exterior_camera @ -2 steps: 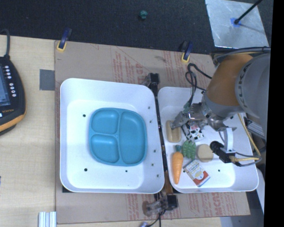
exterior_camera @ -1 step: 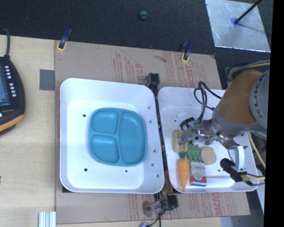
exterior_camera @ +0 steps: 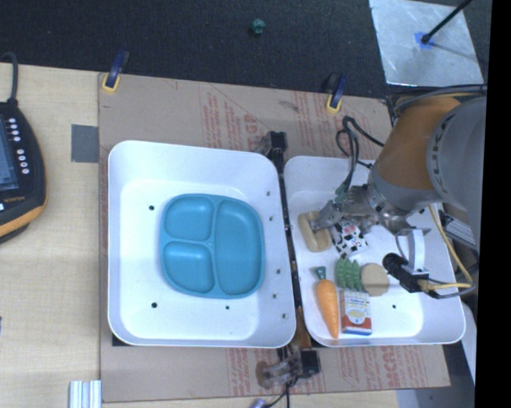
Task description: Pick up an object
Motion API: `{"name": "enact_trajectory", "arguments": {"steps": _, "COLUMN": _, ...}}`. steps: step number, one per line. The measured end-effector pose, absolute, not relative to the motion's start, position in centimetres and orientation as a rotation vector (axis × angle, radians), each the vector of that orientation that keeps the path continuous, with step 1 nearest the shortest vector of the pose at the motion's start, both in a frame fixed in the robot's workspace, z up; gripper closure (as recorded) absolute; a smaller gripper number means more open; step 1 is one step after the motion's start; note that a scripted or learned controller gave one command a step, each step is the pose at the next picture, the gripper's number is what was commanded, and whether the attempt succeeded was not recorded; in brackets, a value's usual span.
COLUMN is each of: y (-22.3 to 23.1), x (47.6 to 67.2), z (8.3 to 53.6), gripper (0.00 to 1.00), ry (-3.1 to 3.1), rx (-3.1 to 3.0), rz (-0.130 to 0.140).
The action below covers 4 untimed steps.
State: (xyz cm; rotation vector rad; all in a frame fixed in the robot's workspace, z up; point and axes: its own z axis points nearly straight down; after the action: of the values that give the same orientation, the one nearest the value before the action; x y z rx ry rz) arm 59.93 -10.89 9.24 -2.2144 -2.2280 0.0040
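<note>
Pickup not yet made, as far as I can judge from my remote seat: every object I can make out lies on the floor of the shallow white right-hand bin point(exterior_camera: 453, 334), none lifted clear. The grey arm with its orange band point(exterior_camera: 427, 156) reaches in from the right and bends down over the far half of that bin, its gripper point(exterior_camera: 348, 221) low among the clutter there. I cannot tell how the gripper is set; dark cabling and the wrist body mask it, so I will not claim a hold.

Just beneath the gripper sits a small black-and-white spotted toy point(exterior_camera: 349, 239), with a tan, loaf-like block point(exterior_camera: 313, 232) to its left, near the bin's inner wall. Nearer the camera lie a green ridged piece point(exterior_camera: 348, 271), a round beige disc point(exterior_camera: 376, 279), an orange toy carrot point(exterior_camera: 327, 305) and a small red-and-white printed carton point(exterior_camera: 356, 313).

The shallow white left-hand bin point(exterior_camera: 127, 236) holds a light-blue three-compartment plastic plate point(exterior_camera: 211, 244). A black-and-orange teach pendant point(exterior_camera: 7, 175) rests on the wooden tabletop point(exterior_camera: 40, 299) at far left. Left to do, in my reading: close on one item, most likely the spotted toy, and raise it.
</note>
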Motion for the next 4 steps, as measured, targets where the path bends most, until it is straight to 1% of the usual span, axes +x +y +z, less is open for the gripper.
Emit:
{"name": "enact_trajectory", "arguments": {"steps": 1, "y": -11.1, "x": 51.9, "z": 9.3, "gripper": 0.0, "ry": -2.226, "rx": -2.214, "rz": 0.003}}
{"name": "enact_trajectory", "arguments": {"steps": 2, "y": -11.3, "x": 52.1, "z": 10.6, "gripper": 1.0, "ry": -2.233, "rx": -2.215, "rz": -0.001}}
{"name": "enact_trajectory", "arguments": {"steps": 3, "y": -6.2, "x": 54.2, "z": 19.2, "gripper": 1.0, "ry": -2.226, "rx": -2.215, "rz": 0.001}}
{"name": "enact_trajectory", "arguments": {"steps": 4, "y": -6.2, "x": 54.1, "z": 19.2, "gripper": 0.0, "ry": -2.225, "rx": -2.216, "rz": 0.002}}
